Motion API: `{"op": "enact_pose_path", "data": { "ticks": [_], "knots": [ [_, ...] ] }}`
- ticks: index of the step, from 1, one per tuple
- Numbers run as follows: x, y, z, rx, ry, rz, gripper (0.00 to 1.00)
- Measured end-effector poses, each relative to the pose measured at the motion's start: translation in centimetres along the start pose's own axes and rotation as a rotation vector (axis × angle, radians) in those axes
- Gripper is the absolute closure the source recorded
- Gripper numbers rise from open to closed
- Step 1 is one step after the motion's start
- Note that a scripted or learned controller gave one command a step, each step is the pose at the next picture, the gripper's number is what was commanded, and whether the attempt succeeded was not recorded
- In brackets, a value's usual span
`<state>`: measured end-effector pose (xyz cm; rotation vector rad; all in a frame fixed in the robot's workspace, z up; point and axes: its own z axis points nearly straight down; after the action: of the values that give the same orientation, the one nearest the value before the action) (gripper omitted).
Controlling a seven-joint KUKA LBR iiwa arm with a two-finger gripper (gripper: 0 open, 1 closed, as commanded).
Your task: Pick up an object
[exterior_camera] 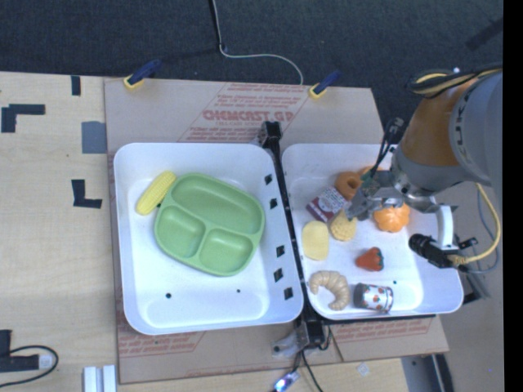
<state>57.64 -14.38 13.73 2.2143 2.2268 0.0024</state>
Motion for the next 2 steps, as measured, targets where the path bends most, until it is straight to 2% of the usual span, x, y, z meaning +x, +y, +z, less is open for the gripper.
{"op": "enact_pose_path", "data": {
  "ticks": [1,2],
  "knots": [
    [4.8,-3.6,5.4,0.003,-0.003,0.005,1.00],
    [3.3,-8.4,2.8,0.011,0.000,0.008,1.00]
  ]
}}
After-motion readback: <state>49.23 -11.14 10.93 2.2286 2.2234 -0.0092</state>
